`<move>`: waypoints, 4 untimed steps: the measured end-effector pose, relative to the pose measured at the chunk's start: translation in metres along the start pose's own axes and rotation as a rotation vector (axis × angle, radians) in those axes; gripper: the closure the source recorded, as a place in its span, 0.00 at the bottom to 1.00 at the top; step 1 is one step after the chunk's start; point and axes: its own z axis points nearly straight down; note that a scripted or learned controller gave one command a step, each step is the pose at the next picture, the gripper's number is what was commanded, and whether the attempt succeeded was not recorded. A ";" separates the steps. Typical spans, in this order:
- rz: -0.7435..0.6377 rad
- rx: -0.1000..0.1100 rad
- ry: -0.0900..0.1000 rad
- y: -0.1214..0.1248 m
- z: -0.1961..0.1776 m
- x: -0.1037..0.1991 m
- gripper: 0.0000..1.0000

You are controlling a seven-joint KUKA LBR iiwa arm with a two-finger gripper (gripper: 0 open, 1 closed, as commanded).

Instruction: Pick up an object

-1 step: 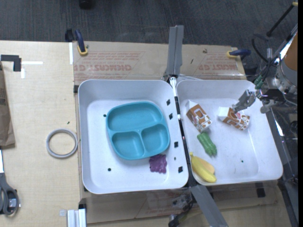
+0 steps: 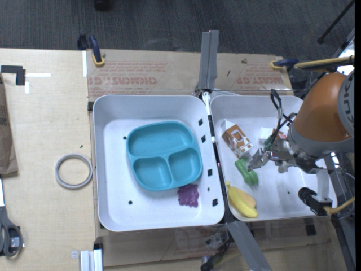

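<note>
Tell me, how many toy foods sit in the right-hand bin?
3: a banana at the near edge, a green vegetable by the gripper, a brown-and-white box behind it. The arm may hide more.

You have two white bins: the left bin point(image 2: 107, 168) holds one blue divided plate point(image 2: 164, 156) and, at its five o'clock, one purple grape bunch point(image 2: 189, 195). The right bin point(image 2: 276, 202) holds one orange-and-white box point(image 2: 237, 139), one green vegetable point(image 2: 246, 172) and one banana point(image 2: 242, 201). At nine o'clock on the bench lies one tape ring point(image 2: 73, 170).
</note>
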 end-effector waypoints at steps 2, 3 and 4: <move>0.216 -0.002 0.000 -0.025 -0.024 -0.024 0.00; 0.536 -0.002 0.000 -0.028 -0.054 0.021 0.00; 0.110 -0.001 -0.002 0.031 -0.062 0.000 0.00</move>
